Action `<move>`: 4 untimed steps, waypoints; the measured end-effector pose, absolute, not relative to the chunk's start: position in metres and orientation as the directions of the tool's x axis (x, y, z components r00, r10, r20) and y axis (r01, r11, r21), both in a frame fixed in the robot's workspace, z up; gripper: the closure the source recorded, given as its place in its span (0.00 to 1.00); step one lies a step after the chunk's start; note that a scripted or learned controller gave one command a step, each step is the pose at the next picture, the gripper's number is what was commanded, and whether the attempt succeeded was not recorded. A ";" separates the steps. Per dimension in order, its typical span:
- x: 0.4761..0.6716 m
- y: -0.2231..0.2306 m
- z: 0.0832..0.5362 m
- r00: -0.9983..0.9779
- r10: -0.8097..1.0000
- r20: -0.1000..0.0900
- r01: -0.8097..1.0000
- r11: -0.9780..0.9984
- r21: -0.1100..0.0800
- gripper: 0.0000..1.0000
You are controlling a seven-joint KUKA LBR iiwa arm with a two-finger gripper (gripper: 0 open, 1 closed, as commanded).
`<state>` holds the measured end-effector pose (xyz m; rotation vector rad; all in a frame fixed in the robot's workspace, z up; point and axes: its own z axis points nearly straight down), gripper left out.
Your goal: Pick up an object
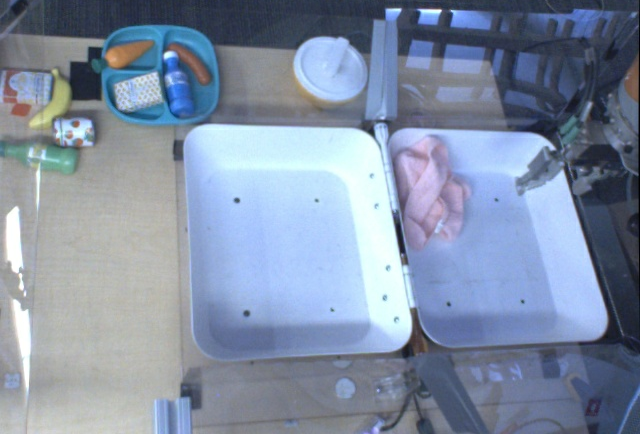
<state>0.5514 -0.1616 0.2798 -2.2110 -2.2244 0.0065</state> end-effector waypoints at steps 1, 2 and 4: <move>0.604 -0.111 0.138 -0.031 1.000 0.001 0.999 0.031 -0.009 0.00; 0.628 -0.091 0.090 -0.188 0.982 -0.004 0.982 0.188 0.009 0.00; 0.658 0.003 0.185 -0.539 0.842 -0.003 0.842 0.539 0.001 1.00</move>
